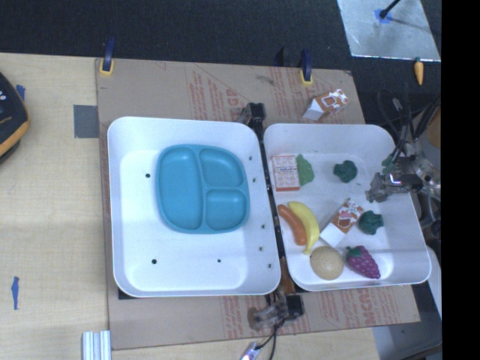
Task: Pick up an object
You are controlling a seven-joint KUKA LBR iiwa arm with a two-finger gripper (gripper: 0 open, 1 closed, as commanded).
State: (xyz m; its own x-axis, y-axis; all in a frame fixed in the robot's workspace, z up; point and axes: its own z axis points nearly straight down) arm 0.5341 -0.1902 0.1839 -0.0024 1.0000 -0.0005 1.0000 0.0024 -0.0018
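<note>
Right bin (405, 265), loose toy food: banana (304, 222) touching carrot (291, 223); tan potato (327, 262) beside purple grapes (362, 262); two broccoli pieces (345, 171) (370, 221); red-and-white carton (284, 172) (flat, green leaf (304, 169) alongside); small tilted carton (346, 216).

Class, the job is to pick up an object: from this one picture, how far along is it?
Done: nothing looks lifted. The banana, the grapes and the two broccoli pieces lie in the right bin, and the blue plate sits in the left bin.
In hand: the gripper is at the right bin's right edge, with no object visibly between its fingers.
Left: reach an object, grasp it, lift it.
</note>
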